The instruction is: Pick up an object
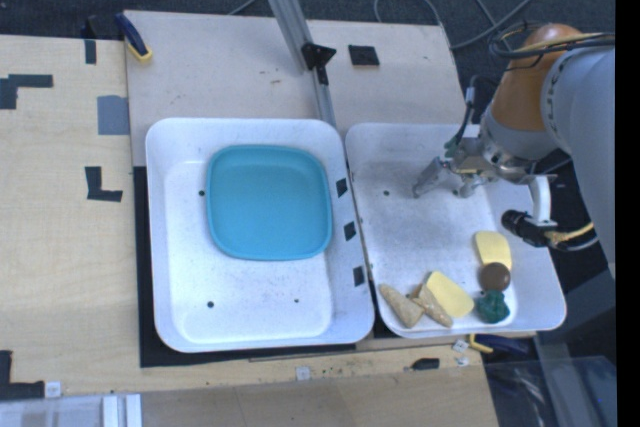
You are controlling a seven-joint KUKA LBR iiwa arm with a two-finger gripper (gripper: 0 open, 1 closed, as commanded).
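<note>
My gripper point(443, 185) hovers low over the upper part of the right bin point(400, 235), its fingers spread open with nothing between them. Along the bin's near right side lie a pale yellow block point(492, 248), a brown ball point(494, 276), a small green object point(492, 308), a yellow wedge point(447, 295) and two tan bread-like pieces point(402, 306). All of these sit well below the gripper in the view, apart from it. A blue square plate point(268, 202) lies in the left bin point(180, 305).
A slanted metal pole point(290, 5) rises behind the bins, near the divide between them. Cables loop over the dark floor at the back. The grey arm with its orange band point(525, 85) comes in from the right, above the bin's far right corner.
</note>
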